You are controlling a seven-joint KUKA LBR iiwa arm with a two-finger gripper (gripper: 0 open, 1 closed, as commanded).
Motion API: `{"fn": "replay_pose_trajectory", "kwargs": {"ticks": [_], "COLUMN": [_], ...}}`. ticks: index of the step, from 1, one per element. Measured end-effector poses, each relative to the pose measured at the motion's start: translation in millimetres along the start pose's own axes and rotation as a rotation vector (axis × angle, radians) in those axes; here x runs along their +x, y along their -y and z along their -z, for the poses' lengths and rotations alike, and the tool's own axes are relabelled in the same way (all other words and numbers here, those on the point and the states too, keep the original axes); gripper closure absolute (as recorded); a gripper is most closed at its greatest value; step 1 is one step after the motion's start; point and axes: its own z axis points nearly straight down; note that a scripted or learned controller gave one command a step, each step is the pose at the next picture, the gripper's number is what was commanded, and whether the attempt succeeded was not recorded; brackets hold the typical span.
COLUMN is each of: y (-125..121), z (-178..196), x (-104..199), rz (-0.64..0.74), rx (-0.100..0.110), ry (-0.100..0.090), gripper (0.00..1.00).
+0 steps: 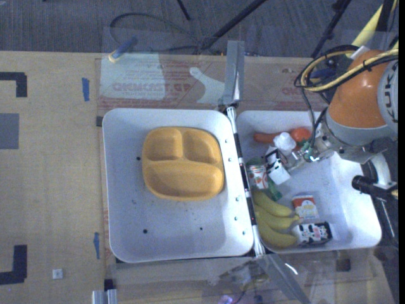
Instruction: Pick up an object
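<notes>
- We see the bench [50, 170], light brown, carrying two shallow white bins side by side: the left bin [126, 233] and the right bin [354, 220].
- In the left bin lies one yellow divided tray [183, 162], with three compartments, in the upper middle of the bin and apart from its walls.
- The arm [364, 100] comes in from the right side; its orange band is above the upper right corner of the right bin.
- The hand [278, 160] is low over the upper left part of the right bin, with a white round part at its tip.
- We cannot tell if the hand is apart or together, because the view is too small and cluttered there.
- Near the hand's tip there is a small black-and-white carton [274, 162]; we cannot tell if it touches the hand.
- An orange carrot-like object [281, 135] lies along the upper wall of the right bin, just behind the hand.
- A small red-and-white packet [257, 177] lies beside the left wall, just below the hand.
- The yellow bananas [273, 219] lie in the lower left part of the right bin.
- A red-and-white box [305, 205] lies just to the right of the bananas, and a black-and-white carton [312, 233] lies below it, near the lower wall.
</notes>
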Motion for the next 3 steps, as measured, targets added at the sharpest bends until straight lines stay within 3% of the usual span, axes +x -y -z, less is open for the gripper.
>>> {"fn": "replay_pose_trajectory", "kwargs": {"ticks": [1, 2, 3], "y": [57.0, 42.1, -21.5], "z": [-55.2, -45.6, -55.5], "x": [8.3, 22.1, -0.6], "rz": [0.317, 0.018, 0.009], "rx": [-0.007, -0.002, -0.005], "ry": [0.007, 0.002, 0.004], "gripper": [0.00, 0.00, 0.00]}}
